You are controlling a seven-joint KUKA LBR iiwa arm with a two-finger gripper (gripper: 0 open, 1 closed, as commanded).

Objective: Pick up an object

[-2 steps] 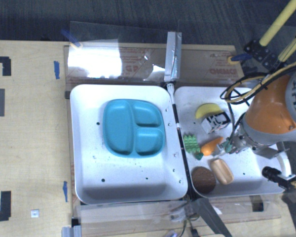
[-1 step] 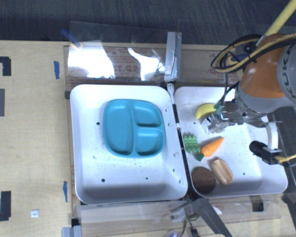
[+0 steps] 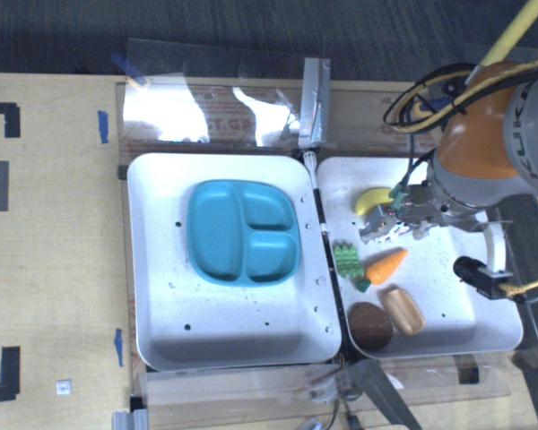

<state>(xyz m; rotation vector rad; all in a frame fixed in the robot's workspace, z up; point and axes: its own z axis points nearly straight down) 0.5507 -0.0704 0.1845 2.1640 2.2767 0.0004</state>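
Banana [image 3: 373,202] at twelve o'clock in right bin [image 3: 493,325], gripper [image 3: 387,227] beside it, finger state unclear, wooden bench [image 3: 54,240], dark carpet [image 3: 251,7].

We look down from one fixed camera above the bench [image 3: 45,240], tilted slightly, far enough back to take in both white bins: the left bin [image 3: 152,312] sits mid-frame, the right bin [image 3: 484,330] nearer the right edge, where the arm [image 3: 484,141] enters.
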